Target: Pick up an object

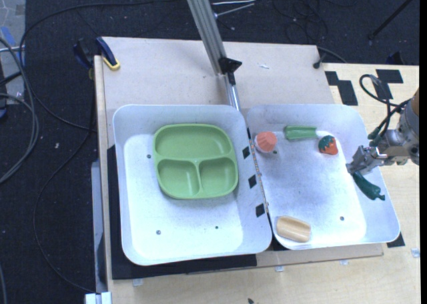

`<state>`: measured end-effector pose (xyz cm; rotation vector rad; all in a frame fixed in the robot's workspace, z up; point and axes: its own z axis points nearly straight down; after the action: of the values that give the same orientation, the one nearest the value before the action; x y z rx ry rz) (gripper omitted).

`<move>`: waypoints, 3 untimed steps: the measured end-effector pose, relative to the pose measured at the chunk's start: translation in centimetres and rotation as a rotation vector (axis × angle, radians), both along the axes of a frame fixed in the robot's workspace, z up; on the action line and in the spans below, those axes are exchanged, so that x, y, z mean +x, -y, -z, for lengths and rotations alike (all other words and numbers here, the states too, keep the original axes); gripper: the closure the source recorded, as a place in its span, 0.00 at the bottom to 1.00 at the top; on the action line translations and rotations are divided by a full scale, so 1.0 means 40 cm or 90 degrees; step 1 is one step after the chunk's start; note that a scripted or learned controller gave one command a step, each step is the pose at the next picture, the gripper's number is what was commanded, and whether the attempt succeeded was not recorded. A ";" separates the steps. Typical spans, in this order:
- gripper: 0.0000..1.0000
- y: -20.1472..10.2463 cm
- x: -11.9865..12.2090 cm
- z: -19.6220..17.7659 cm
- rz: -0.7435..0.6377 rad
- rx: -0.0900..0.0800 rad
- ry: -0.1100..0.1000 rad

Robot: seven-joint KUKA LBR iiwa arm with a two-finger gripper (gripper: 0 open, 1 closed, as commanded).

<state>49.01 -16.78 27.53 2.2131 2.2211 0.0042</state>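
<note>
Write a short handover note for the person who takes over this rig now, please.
Tool: at the right edge of the right bin, just above a dark green object; whether it grips that object cannot be told.
Right bin: orange ball and green pepper-like toy near the top, red strawberry-like toy beside them, tan bread-like piece at the bottom.
Left bin: a green divided plate.
Done: no object is visibly lifted.
Left: grasp one object and lift it.
</note>
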 end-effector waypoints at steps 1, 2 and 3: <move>1.00 0.000 0.002 -0.011 0.001 0.001 -0.003; 1.00 -0.132 0.025 -0.016 -0.003 0.002 -0.004; 1.00 -0.283 0.062 0.022 -0.003 0.003 -0.005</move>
<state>51.49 -5.47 26.66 2.2140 2.2318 0.0002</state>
